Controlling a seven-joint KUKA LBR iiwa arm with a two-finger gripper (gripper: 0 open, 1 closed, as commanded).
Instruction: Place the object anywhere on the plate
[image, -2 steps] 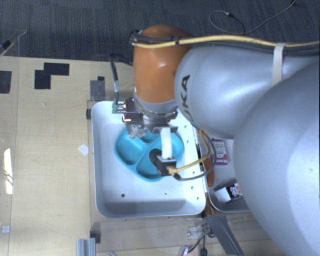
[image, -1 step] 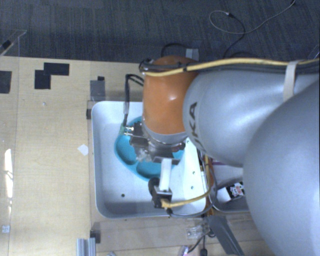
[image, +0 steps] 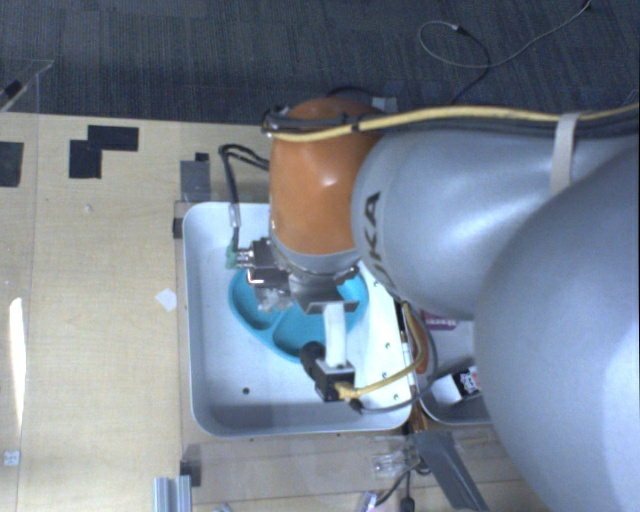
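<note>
The arm's wrist (image: 310, 290) covers the blue plate (image: 250, 305) in the left white bin (image: 215, 400) (object and finger state cannot be told), so treat the object as light and grip its middle.

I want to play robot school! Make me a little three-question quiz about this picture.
1. True or false: the blue plate lies inside the white bin.
2. What colour is the band on the arm above the plate? A) green B) orange C) purple
3. Fill in: the arm hangs right over the ____, hiding most of it.

Key: 1 true. 2 B. 3 plate.

A hint for question 3: the claw sits low over the plate, tucked under the arm, and the arm blocks the view of anything it might carry.
</note>
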